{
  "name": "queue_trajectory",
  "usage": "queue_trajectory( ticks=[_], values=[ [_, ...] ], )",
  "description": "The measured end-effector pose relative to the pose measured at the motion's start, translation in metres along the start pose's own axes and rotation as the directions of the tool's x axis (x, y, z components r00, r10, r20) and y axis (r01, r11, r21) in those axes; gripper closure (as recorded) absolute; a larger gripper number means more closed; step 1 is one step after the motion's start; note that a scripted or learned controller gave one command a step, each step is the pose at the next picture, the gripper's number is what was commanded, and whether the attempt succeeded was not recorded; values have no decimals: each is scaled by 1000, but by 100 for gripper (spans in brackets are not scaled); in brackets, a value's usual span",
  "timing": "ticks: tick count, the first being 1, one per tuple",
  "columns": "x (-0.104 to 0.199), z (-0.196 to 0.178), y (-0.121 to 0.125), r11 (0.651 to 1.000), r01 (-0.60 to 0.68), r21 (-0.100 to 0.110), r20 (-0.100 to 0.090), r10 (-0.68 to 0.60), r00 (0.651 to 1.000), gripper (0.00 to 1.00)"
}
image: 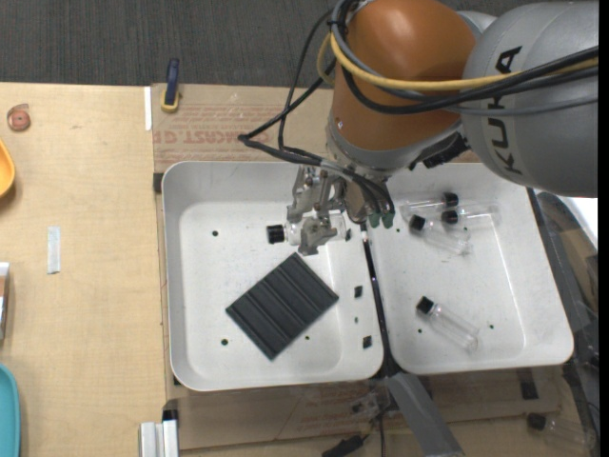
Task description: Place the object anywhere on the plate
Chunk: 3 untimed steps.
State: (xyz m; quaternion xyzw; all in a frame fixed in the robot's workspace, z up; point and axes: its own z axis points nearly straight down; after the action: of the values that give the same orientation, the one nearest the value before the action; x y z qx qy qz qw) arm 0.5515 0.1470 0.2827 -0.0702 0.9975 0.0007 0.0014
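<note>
Nearby, vials [445, 219] beside plate [283, 305].

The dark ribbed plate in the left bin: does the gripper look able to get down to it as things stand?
Probably yes. The gripper hangs just above the plate's upper corner, nothing lies on the plate, and the bin is shallow.

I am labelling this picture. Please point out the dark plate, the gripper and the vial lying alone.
plate [283, 305], camera view, middle of its ribbed top.
gripper [311, 246], camera view, between its fingertips.
vial [445, 320], camera view, middle of its clear body.
</note>
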Motion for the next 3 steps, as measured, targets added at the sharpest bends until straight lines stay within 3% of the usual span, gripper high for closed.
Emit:
queue_trajectory(
  ticks=[1,2,3],
  values=[
    [49,-97,-27,989,145,1,1,-145,989,100],
    [20,19,20,794,609,-3,-2,-609,794,100],
    [20,19,20,794,608,-3,-2,-608,794,0]
  ],
)
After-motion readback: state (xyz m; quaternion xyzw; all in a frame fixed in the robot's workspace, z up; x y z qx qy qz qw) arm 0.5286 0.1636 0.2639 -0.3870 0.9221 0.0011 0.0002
